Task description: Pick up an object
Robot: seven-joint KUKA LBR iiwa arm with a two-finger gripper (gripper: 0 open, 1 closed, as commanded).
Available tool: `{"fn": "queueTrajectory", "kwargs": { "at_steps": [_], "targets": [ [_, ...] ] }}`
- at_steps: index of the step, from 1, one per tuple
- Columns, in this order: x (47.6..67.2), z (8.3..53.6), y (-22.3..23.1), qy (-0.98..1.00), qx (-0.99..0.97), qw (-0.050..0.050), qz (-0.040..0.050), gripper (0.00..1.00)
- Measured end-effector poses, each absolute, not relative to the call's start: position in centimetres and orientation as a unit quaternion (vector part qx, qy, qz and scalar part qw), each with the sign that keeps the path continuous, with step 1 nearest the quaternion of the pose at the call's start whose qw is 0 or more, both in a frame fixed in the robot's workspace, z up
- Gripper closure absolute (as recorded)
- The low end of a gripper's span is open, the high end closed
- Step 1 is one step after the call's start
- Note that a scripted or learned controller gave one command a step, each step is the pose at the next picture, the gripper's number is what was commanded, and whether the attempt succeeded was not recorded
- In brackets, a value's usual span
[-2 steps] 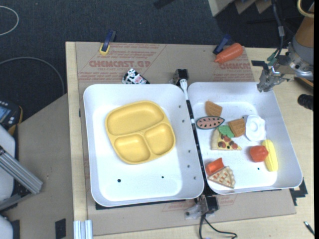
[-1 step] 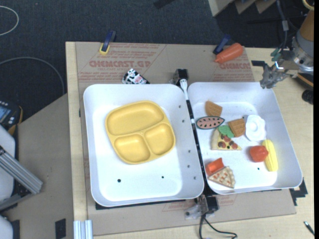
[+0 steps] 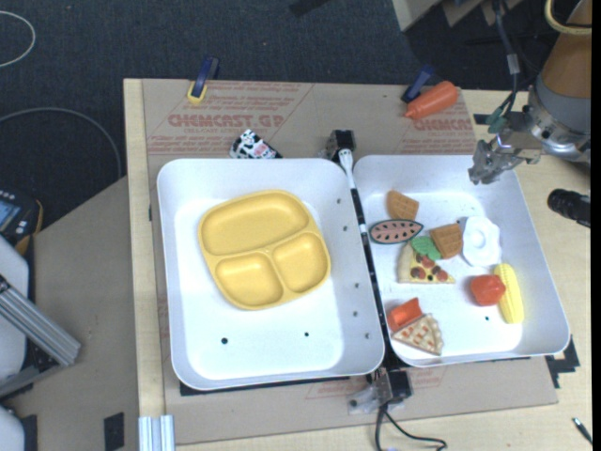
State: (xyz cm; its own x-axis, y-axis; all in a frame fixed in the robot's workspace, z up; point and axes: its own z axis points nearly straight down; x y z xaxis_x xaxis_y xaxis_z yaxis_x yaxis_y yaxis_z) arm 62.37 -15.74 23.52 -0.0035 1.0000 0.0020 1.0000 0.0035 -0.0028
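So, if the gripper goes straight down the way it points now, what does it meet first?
Probably bare floor of the right bin, near its far right corner. The gripper hangs there; the fried egg lies nearer the camera. Depth is unclear.

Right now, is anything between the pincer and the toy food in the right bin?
Nothing visible. The pincer hangs over the right bin's far right corner, and the fried egg lies nearest, on open bin floor.
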Motion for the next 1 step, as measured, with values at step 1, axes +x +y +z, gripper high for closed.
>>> {"fn": "queueTrajectory", "kwargs": {
  "at_steps": [1],
  "targets": [
    [58.84,23.69,-10.89,-0.709,-0.706,0.002,0.0002,1.0]
  ]
}}
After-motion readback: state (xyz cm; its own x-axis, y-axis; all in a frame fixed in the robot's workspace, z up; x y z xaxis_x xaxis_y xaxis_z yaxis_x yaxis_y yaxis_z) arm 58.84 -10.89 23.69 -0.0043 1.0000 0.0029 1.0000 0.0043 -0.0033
